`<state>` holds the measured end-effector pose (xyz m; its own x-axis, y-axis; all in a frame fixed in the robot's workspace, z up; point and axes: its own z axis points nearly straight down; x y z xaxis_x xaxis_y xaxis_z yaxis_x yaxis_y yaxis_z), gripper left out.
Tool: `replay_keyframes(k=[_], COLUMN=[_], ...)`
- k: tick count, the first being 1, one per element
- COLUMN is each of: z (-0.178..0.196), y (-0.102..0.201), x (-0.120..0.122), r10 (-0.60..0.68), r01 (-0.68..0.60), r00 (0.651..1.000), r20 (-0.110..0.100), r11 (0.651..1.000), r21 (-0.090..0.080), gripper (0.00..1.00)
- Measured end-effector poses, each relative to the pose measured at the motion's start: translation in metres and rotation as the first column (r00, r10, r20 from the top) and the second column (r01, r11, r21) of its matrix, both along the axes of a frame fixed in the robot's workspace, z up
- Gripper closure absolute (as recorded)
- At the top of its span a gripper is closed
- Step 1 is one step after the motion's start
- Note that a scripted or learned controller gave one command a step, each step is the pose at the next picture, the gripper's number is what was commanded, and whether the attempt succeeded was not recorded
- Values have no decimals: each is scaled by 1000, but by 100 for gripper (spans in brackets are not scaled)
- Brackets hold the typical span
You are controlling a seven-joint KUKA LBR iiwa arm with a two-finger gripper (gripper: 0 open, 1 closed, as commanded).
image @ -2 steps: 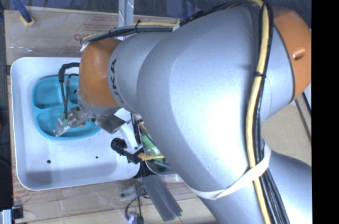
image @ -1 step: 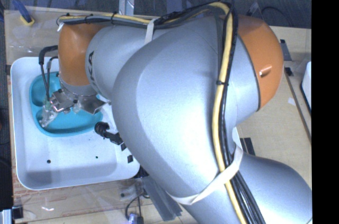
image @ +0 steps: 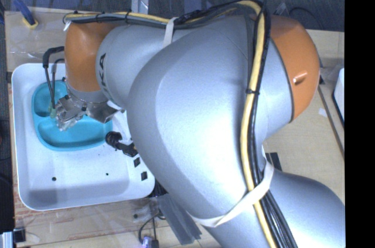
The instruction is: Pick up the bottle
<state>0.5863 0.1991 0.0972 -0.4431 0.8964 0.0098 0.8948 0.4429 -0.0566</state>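
The big grey arm (image: 222, 124) fills most of the view, reaching in from the right and bending down over the left white bin (image: 70, 182). Its orange band (image: 82, 59) sits just above the wrist, and the gripper (image: 65, 118) hangs low over the upper left part of that bin. Whether it is apart, together or clamped on anything cannot be told, since the wrist and its metal fittings hide that part. Directly under and around the gripper lies a light blue, rounded thing (image: 70, 132), flat on the bin floor; this looks like the bottle, though its neck or cap cannot be made out. What shows of it is a broad lobe towards the near side and a narrower part running up along the bin's left wall, so its long axis seems to run roughly from the far left towards the near middle of the bin; which end is the top cannot be told. The gripper is right at its upper middle, touching or nearly so. Black cables (image: 53, 65) loop down beside the wrist, and a small black fitting (image: 117, 141) juts out just right of the blue shape. The arm's bulk covers the bin's right side and the bench (image: 328, 141) beyond.
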Motion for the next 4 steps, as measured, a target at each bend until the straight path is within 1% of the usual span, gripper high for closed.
replay_keyframes(k=[1,2,3,4], z=[154,272,241,235], y=[-35,-41,13,21], x=[63,64,28,49], r10=[407,371,465,661], r01=[-409,-372,-466,-663], r00=[911,927,884,748], r20=[56,56,54,57], r11=[912,928,884,748], r21=[16,16,16,14], gripper=[100,100,100,100])
